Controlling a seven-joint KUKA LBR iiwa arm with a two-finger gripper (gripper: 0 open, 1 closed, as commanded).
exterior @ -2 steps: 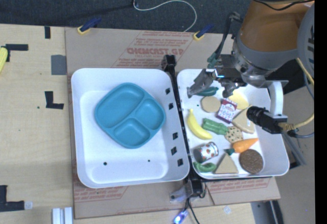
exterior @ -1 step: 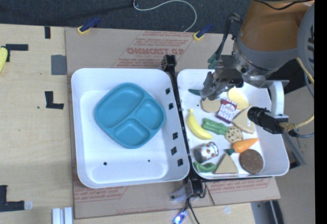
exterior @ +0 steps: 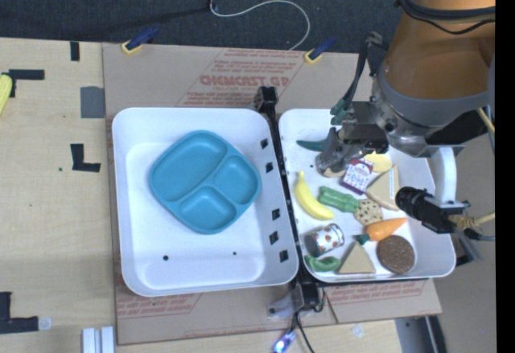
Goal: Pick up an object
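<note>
Here the arm point(exterior: 438, 38) comes in from the upper right of the frame, and its end effector point(exterior: 336, 157) hangs low over the upper left part of the right bin point(exterior: 438, 269). Whether it is spread wide or drawn narrow cannot be told, and nothing shows gripped in it. Just right of it lies a small purple-and-white packet point(exterior: 357, 175). Below are a yellow banana point(exterior: 308, 197), a green pepper point(exterior: 339, 200), a speckled cracker point(exterior: 367, 210), an orange carrot point(exterior: 384, 227), a round brown cookie point(exterior: 396, 253), a red-and-white can point(exterior: 326, 240) and a tan wedge point(exterior: 358, 260), crowded close together. The left bin point(exterior: 133, 182), mid-frame, holds a blue divided plate point(exterior: 203, 181). Both bins sit on the cardboard-covered worktop point(exterior: 161, 74).
</note>
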